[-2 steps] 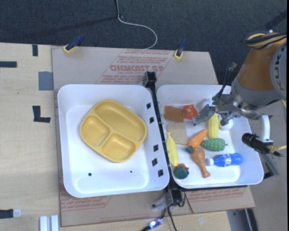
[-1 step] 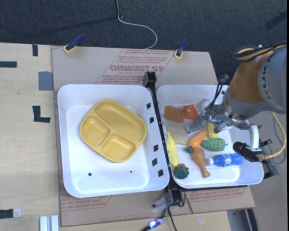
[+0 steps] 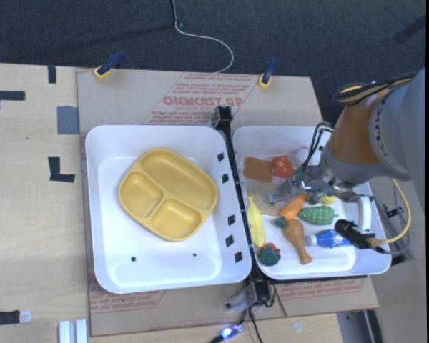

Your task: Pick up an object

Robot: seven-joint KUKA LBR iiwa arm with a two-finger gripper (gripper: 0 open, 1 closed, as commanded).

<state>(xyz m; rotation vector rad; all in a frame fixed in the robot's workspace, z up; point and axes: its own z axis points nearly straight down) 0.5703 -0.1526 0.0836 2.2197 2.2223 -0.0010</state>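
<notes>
My gripper [image 3: 292, 190] hung just above the toy carrot [image 3: 292, 206], whose long axis ran diagonally beneath it; finger opening: I could not tell.

Toy foods lie scattered in the right bin [image 3: 368, 266]: a brown block [image 3: 257, 168] beside a red tomato [image 3: 282, 166], an orange carrot [image 3: 292, 206] touching a green corn cob [image 3: 316, 214], a yellow banana [image 3: 255, 222] along the left wall, and a brown drumstick [image 3: 297, 239].
</notes>
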